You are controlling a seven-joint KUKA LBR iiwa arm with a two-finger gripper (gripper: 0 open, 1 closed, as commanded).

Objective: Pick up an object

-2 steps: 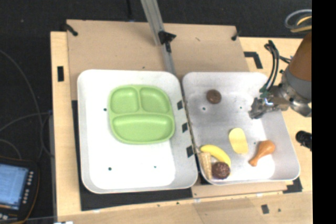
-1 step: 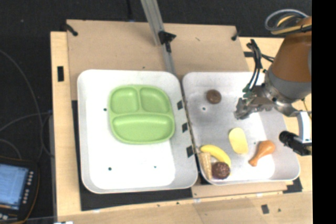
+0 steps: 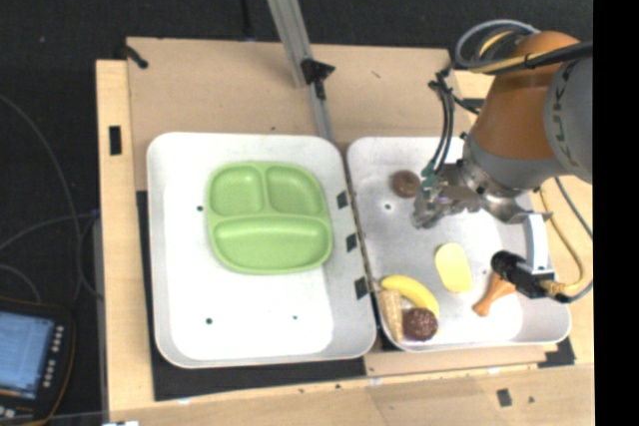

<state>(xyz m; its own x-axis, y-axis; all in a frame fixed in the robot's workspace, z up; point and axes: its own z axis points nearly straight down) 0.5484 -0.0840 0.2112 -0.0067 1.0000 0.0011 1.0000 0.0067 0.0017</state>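
Your gripper (image 3: 431, 212) hangs low in the right bin (image 3: 379, 160), just beside the brown ball (image 3: 404, 183); you cannot tell how it is set. Nothing is visibly held. Centre over the ball before you descend, since it looks likely to roll; the banana (image 3: 409, 291) lies well apart.

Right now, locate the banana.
The banana lies in the right bin, near its front left corner, beside a dark round fruit and left of the yellow piece.

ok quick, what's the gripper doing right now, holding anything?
Gripper: cannot be told; it sits low in the right bin, beside the brown round object.
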